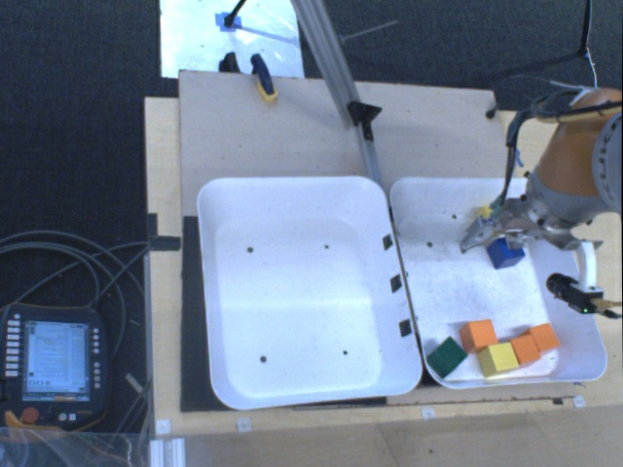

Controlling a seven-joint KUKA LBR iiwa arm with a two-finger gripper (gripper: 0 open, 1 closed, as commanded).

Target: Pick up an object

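Blocks (501, 346): green, yellow and three orange, clustered in the right bin's (428, 212) near corner.
Gripper (496, 233): over blue block (505, 253), partly hiding it; finger state indiscernible.
Arm (584, 163): cut off at right edge.

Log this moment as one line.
gripper: over right bin | blue block: beneath gripper, grasp unclear | orange, yellow, green blocks: bin's near corner

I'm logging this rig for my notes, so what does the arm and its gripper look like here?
The arm is a rounded grey body with a broad orange band above the wrist. A dark cable loops along its left side down toward the gripper, which is grey metal. A white bracket with a small black part hangs below the wrist.
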